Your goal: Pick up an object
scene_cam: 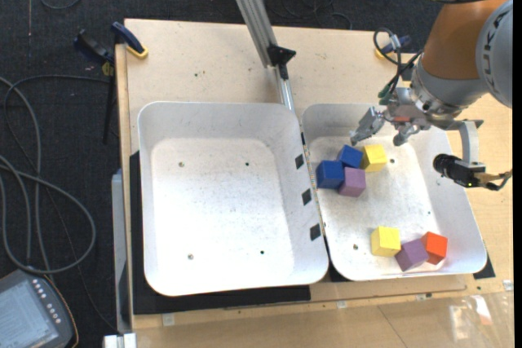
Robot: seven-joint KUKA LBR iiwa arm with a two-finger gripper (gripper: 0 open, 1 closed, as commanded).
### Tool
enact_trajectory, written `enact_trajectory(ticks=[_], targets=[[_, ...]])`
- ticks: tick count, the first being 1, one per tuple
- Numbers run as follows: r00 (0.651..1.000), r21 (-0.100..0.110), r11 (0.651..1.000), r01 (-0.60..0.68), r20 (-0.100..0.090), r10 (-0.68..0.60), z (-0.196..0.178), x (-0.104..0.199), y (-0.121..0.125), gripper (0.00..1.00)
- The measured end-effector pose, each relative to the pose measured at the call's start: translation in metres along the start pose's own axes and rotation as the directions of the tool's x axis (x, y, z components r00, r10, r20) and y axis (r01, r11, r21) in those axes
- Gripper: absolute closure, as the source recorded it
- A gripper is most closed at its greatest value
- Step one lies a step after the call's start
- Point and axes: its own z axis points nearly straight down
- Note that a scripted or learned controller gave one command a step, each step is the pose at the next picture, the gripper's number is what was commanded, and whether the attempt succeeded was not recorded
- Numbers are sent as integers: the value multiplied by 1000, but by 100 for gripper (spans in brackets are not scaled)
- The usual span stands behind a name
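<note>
From above, the gripper (385, 129) is hovering over the far end of the right bin (457, 208), its fingers (364, 126) spreading open and gripping nothing. The arm (461, 45) is reaching in from the right, wrist tilting down-left. Just below the fingers, a yellow cube (375, 156), two blue cubes (336, 168) and a purple cube (353, 182) are sitting clustered, corners turned diagonally.

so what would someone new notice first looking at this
Probably the orange-banded arm coming in from the right, its end effector open above the right bin. Next, the bright blocks there: a blue, purple and yellow cluster under the end effector, and a yellow, purple and orange trio near the front edge.
</note>
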Motion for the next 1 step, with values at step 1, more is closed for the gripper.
enact_trajectory(ticks=[1], targets=[[1000, 0, 1000, 0, -1, 0, 55, 9, -6, 0]])
